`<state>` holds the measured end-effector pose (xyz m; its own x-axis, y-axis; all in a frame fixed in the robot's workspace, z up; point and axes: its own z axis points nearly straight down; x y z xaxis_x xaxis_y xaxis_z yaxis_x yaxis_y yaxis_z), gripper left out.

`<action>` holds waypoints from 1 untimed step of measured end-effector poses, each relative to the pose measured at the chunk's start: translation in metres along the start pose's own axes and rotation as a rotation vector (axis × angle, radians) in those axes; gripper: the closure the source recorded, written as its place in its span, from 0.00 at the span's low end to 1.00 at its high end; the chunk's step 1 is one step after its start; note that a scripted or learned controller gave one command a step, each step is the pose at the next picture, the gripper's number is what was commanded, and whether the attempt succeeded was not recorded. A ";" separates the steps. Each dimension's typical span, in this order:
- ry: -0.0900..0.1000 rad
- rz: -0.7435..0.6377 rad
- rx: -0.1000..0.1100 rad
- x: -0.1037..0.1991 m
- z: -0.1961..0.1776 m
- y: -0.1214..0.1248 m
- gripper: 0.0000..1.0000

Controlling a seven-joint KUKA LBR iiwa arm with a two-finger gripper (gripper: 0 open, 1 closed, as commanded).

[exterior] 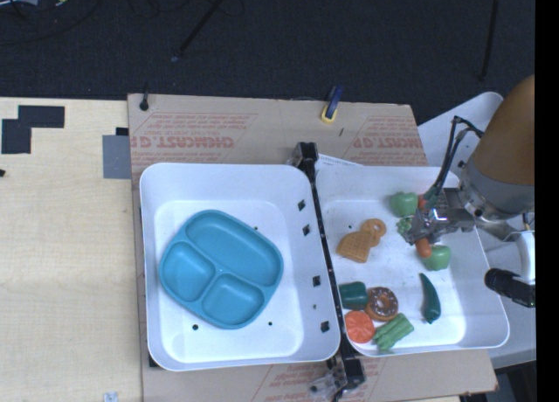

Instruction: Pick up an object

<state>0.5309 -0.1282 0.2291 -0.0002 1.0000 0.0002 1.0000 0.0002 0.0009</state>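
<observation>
Arm (511, 151) reaches in, claw (425, 225) low among toys, grip state unreadable.

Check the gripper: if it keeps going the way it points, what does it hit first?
The gripper points down into the right bin, among the toy food. Straight on, it would probably first meet the small orange piece just under its tip, beside the green piece. Depth is unclear from this single view.

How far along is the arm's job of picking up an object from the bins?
Done: the gripper has reached the right white bin, low among a green round toy and a green-and-orange toy. In hand: nothing visibly held. Left: grasping and lifting. The blue divided plate sits in the left bin.
</observation>
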 end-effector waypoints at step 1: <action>0.001 -0.003 0.002 0.038 0.010 0.030 1.00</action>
<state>0.5605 -0.0898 0.2189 -0.0031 1.0000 0.0013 1.0000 0.0032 -0.0013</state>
